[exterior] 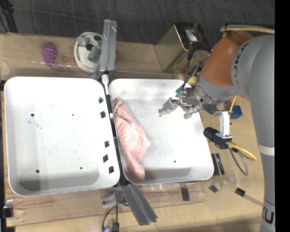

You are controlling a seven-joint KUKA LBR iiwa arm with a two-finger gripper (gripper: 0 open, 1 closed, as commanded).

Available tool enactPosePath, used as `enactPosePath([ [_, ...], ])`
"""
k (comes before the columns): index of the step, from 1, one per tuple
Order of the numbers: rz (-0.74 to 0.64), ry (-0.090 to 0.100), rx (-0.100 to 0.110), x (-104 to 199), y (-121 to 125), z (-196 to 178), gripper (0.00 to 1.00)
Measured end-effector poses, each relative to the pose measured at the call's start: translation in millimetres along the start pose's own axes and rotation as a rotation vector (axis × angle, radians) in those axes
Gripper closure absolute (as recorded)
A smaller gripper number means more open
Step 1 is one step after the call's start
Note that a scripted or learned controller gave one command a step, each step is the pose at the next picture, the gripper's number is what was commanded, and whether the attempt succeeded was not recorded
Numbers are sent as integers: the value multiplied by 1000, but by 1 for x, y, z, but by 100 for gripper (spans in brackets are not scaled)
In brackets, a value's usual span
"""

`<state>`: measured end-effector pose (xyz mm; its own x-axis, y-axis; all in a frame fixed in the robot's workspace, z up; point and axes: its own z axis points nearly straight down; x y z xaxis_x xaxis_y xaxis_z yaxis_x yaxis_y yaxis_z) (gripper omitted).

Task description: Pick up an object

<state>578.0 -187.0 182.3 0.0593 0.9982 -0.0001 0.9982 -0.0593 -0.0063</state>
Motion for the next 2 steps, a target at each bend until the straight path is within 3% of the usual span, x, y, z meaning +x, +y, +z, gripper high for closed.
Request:
enactPosePath([
  [1, -192, 0, -3, 94, -8, 91, 0],
  [2, -195, -1, 0, 93, -8, 82, 100],
])
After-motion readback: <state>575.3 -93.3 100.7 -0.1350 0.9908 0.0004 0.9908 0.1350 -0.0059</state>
